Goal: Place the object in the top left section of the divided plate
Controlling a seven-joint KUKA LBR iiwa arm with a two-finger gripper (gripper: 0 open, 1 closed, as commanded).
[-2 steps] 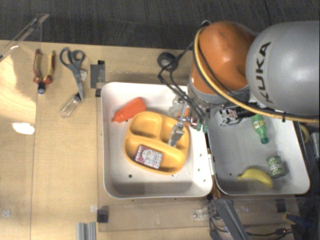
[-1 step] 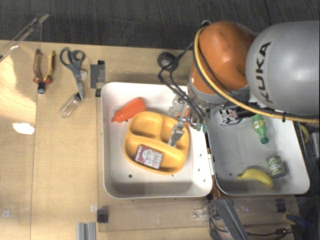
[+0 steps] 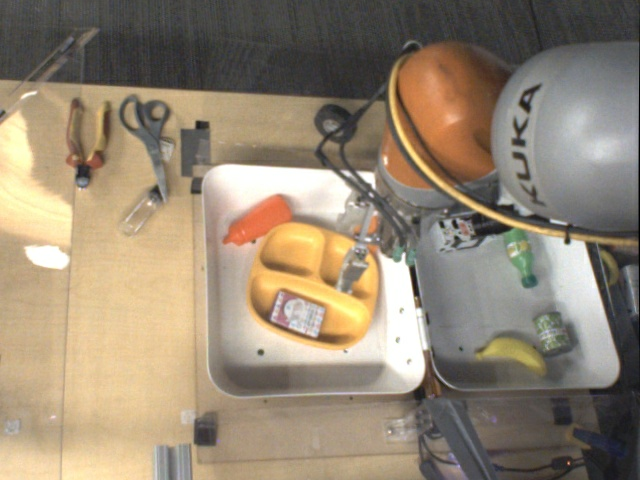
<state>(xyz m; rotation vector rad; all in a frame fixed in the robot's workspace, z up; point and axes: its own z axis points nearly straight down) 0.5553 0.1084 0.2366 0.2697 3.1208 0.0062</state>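
Camera view: gripper hangs over divided plate, upper right section, fingers close together w/ nothing visibly held. Nearest loose obj, orange bottle, lies up-left of gripper beside plate's rim, long axis slanting up-right; top left section sits betw them

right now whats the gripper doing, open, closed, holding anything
gripper: over the yellow divided plate's upper right section; open or closed cannot be told.
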